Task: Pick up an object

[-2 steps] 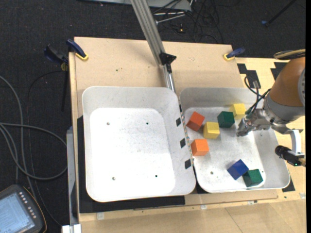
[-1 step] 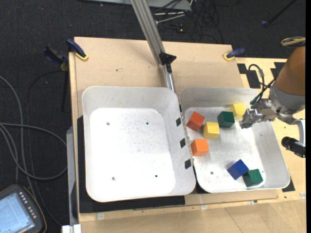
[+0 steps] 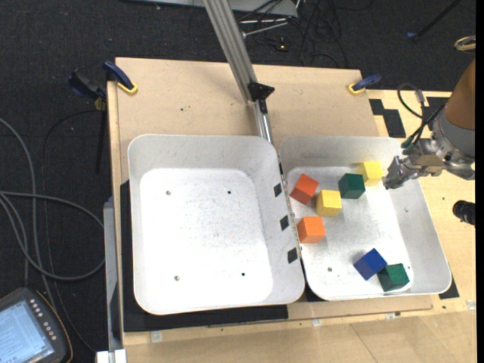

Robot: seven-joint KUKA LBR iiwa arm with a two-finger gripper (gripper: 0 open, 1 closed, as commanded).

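The grey arm with its orange band comes in from the right and ends in a small metal two-finger gripper (image 3: 393,175), hanging over the upper right part of the right shallow white plastic bin (image 3: 423,225); whether it is apart or together cannot be told at this size, and nothing can be made out between its tips. Just to the gripper's left lies a small yellow cube (image 3: 372,171), and just beyond that, slightly lower, a dark green cube (image 3: 352,185). Further left and lower sits a second yellow cube (image 3: 329,202), with an orange-red cube (image 3: 305,188) beside it near the bin's left wall and another orange cube (image 3: 311,229) below that one. Well below the gripper, toward the near rim, a blue cube (image 3: 370,263) and a second green cube (image 3: 394,277) lie touching — or very nearly so. All seven cubes rest on the bin floor. Far to the gripper's left is the other white bin (image 3: 144,203), side by side with the first on the pale wooden table (image 3: 189,97).
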